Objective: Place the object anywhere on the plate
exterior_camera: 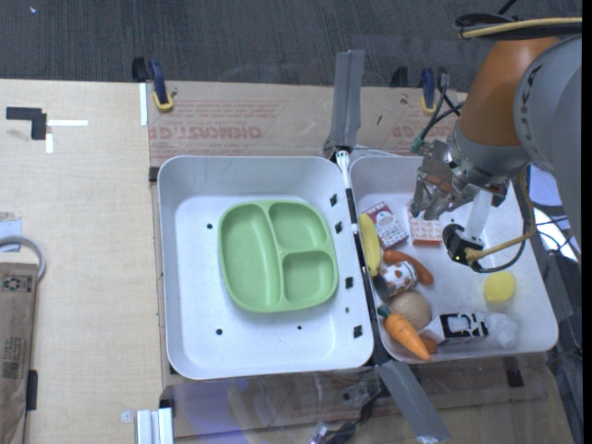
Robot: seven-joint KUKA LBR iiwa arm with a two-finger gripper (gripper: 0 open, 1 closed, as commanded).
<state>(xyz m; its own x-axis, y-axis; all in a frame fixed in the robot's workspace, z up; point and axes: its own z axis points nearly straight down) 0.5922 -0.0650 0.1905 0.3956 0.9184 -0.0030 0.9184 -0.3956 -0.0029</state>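
Note:
A green three-compartment plate (277,255) lies in the left white bin (185,276), with nothing on it. My gripper (428,202) hangs over the back of the right bin (541,326), just above a small red and white carton (425,233). Whether it touches the carton is unclear. Nothing shows between the gripper and the plate side. Other pieces in the right bin are a second red and white packet (387,225), a yellow banana (370,243), two carrots (408,336) (409,267), a brown round food piece (412,308) and a yellow lemon (499,287).
A black and white item (462,325) and a clear crumpled piece (504,331) sit at the right bin's front. A grey divider (348,109) runs between the bins. Blue clamps (157,80) hold the cardboard at the back. A brown paper bag (17,340) lies far left.

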